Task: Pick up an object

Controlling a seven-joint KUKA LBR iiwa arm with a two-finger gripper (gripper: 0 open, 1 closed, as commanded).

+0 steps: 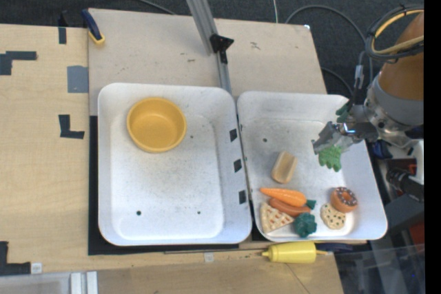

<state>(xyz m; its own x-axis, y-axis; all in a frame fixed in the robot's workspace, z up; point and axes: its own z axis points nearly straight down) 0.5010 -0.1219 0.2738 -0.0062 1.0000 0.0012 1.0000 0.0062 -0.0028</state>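
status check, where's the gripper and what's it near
Gripper low over right bin, at a green toy; grasp unclear. Bread piece and carrot close by, apart from it. Yellow bowl in left bin.

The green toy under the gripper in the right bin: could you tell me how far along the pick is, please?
Done: the gripper has reached the right bin, directly above the green toy. In hand: nothing clearly; whether it grips the toy cannot be told. Left: a confirmed grasp and lift. The carrot, donut and yellow bowl lie untouched.
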